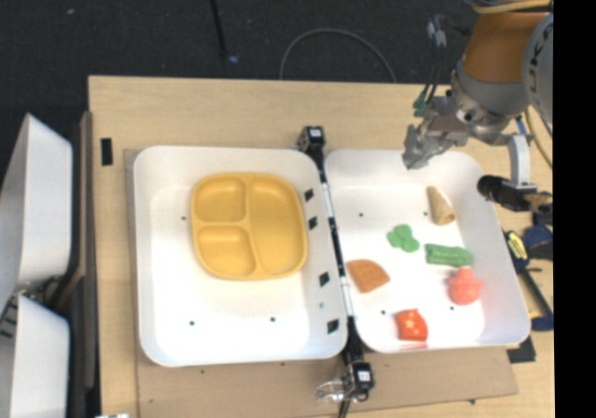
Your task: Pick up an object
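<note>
The arm [503,44] reaches in from the right, its orange band above the wrist, and the gripper [416,154] hangs over the far edge of the right bin [372,183], near its back rim. I cannot tell how the gripper stands, since its tip is small and dark against the white, and nothing shows between its tips.

The right bin holds six small things, all lying on its floor and apart from the gripper. A tan cone [440,204] lies nearest it, toward the right side. A green blob [402,238] sits near the middle, with a green bar [448,255] just beside it to the right. A pink lump [465,287] lies below the bar, near the right wall. An orange wedge [367,275] lies near the left wall, close to the divider. A red piece [411,324] sits near the front rim.

The left bin [158,314] holds a yellow tray [249,224] with three compartments, lying flat toward the back
</note>
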Controlling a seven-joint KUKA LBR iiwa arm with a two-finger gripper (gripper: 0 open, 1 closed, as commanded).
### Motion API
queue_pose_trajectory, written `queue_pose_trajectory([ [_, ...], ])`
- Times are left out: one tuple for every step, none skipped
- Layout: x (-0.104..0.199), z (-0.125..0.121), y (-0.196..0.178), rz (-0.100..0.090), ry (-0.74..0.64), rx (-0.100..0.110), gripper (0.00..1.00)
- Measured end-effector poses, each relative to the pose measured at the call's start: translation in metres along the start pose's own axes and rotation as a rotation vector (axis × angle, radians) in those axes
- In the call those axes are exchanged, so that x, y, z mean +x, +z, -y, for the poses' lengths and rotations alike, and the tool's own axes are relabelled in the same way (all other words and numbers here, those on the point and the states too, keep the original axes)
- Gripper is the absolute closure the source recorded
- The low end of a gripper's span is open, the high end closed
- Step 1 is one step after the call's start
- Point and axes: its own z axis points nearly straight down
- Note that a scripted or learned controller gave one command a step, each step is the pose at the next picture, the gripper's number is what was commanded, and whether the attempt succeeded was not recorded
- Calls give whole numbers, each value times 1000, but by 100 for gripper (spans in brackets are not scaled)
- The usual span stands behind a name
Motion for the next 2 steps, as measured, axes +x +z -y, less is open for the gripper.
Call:
queue_pose_trajectory([
  [57, -6, -5, 0, -2, -3, 100],
  [117, -11, -5, 0, -1, -3, 100],
])
